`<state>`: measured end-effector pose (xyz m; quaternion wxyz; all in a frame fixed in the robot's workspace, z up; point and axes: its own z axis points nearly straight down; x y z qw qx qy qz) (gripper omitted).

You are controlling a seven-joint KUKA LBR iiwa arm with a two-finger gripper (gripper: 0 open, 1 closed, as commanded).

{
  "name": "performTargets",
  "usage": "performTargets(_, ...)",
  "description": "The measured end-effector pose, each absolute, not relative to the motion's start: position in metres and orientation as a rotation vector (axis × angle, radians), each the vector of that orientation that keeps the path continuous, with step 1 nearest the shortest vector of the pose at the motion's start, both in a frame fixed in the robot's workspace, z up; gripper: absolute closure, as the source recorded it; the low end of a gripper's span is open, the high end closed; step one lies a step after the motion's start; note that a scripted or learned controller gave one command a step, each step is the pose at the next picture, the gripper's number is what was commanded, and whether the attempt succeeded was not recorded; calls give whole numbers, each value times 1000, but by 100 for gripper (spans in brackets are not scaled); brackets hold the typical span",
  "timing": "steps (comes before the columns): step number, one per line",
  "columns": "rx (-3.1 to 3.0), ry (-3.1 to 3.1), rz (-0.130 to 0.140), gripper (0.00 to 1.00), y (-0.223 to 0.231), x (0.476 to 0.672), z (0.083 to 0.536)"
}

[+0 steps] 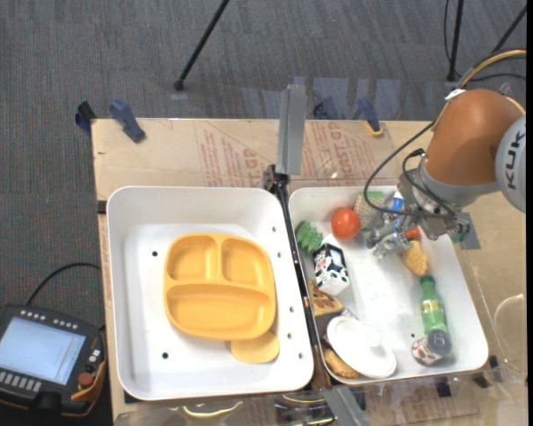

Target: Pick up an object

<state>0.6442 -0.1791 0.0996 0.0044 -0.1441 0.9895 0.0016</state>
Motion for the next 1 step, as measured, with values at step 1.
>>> performTargets(1, 161, 3133, 2, 100, -189, 645, 88)
